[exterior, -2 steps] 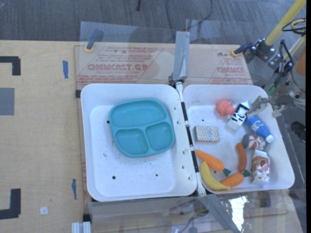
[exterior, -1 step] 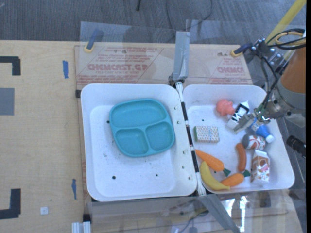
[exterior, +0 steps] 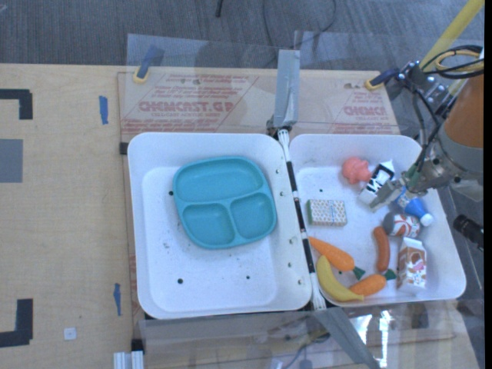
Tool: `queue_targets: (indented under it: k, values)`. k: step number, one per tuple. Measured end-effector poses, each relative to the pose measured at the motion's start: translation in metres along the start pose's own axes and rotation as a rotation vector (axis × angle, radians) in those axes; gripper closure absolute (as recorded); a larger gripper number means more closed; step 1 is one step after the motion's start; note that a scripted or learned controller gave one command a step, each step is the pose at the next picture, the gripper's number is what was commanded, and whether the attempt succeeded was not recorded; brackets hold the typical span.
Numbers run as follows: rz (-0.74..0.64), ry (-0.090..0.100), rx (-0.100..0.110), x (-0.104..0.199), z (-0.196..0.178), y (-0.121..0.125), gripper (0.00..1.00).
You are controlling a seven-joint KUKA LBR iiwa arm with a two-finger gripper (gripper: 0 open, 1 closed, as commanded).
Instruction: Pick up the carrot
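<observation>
Small orange plastic toy carrot (exterior: 333,253) beside yellow banana (exterior: 332,282): likely light, rigid, slick, best pinched across thick middle; two-finger gripper (exterior: 382,197) state undeterminable.

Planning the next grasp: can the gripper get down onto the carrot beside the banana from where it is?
Probably yes. The carrot lies uncovered on top; the banana touches its lower side, so a clean pinch may be awkward. The gripper hangs over the same bin.

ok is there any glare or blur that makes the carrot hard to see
In the camera view the carrot is evenly lit and fairly sharp; glare sits on the clear sheet along the bench's near edge, below the right bin; the gripper area is soft and cluttered.
</observation>
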State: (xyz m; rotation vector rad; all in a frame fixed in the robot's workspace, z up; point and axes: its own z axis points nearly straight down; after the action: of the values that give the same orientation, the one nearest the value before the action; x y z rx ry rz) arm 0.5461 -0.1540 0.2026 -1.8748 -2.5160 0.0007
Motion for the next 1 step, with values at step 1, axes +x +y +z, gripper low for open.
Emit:
queue_targets:
  k: [1]
  values:
    - [-0.198,0.000,-0.001,0.0640,0.0715,-0.0419,0.00]
